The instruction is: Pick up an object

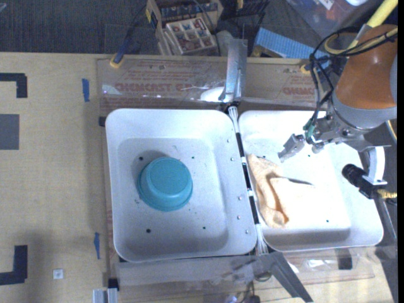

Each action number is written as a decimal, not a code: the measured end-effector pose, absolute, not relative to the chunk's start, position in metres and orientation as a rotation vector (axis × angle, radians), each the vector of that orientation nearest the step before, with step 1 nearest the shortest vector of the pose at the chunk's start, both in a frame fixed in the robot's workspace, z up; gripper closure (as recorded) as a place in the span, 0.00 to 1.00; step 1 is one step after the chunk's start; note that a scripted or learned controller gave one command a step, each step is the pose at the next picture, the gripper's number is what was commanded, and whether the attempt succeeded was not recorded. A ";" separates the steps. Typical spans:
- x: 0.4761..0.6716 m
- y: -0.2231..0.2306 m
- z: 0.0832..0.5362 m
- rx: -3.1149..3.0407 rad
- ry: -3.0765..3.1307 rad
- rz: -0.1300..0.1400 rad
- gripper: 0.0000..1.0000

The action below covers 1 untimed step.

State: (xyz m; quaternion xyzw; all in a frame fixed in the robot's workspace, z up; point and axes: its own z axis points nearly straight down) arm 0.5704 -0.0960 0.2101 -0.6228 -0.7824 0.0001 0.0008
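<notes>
A teal bowl (165, 183) lies upside down in the left white bin (120, 131), a little left of the bin's middle. A crumpled tan cloth (270, 191) lies along the left side of the right white bin (360, 232), running from its middle toward the front. My gripper (291, 149) hangs over the right bin, pointing down and left, just above and to the right of the cloth's far end. It sits apart from the cloth. The grey arm with its orange band (369, 65) comes in from the upper right.
A metal divider (243, 169) separates the two bins. A cardboard strip (164, 84) and a metal post (235, 74) stand behind them. Cables (325, 55) trail from the wrist. A black fitting (357, 177) juts out near the right bin's right wall.
</notes>
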 end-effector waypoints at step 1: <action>0.544 -0.138 0.147 -2.072 -2.360 0.000 0.00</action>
